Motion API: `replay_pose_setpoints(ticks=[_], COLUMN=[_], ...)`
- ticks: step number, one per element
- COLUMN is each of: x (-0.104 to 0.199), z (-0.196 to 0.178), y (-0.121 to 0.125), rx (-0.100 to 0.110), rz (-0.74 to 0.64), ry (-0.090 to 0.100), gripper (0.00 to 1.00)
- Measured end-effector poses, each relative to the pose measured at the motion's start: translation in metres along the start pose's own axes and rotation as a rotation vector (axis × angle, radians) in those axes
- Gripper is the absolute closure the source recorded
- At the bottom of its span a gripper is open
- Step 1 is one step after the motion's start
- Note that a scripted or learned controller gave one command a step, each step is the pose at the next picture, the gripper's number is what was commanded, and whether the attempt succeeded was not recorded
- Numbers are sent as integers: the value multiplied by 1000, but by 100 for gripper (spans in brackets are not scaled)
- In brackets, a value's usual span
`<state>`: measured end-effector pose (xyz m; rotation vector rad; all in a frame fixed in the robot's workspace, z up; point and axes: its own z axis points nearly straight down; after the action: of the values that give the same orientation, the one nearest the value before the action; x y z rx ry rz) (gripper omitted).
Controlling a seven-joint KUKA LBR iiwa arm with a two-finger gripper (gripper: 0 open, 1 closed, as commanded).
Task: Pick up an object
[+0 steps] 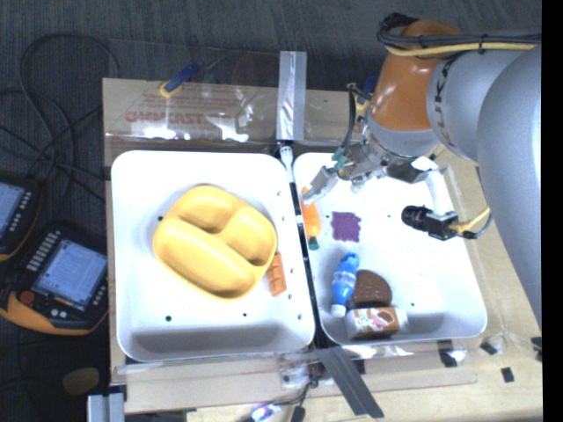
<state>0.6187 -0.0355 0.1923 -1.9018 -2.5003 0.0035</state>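
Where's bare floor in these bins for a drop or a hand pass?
Right bin: bare right of the purple square and brown lump. Crowded front-left: blue bottle, brown lump, labelled jar. Left bin: bare strip along the near wall and far corners; yellow object takes the middle, orange piece beside it.

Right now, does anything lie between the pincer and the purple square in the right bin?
Nothing visible does. Only bare bin floor separates the pincer from the purple square; the blue bottle lies beyond it.

- Arm (501,86): broad, smooth grey casing.
- Rounded orange band (405,90) above the wrist.
- Black cables (400,26) looped over the band.
- Small silvery gripper (339,172).
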Motion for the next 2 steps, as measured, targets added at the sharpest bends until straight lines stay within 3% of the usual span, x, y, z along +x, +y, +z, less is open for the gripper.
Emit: replay_pose_setpoints(ticks=[1,2], x=[-10,-50], z=[9,103], y=[-46,-96], rx=[0,-10], rz=[-133,-179], ry=[-1,-4], gripper=[0,0])
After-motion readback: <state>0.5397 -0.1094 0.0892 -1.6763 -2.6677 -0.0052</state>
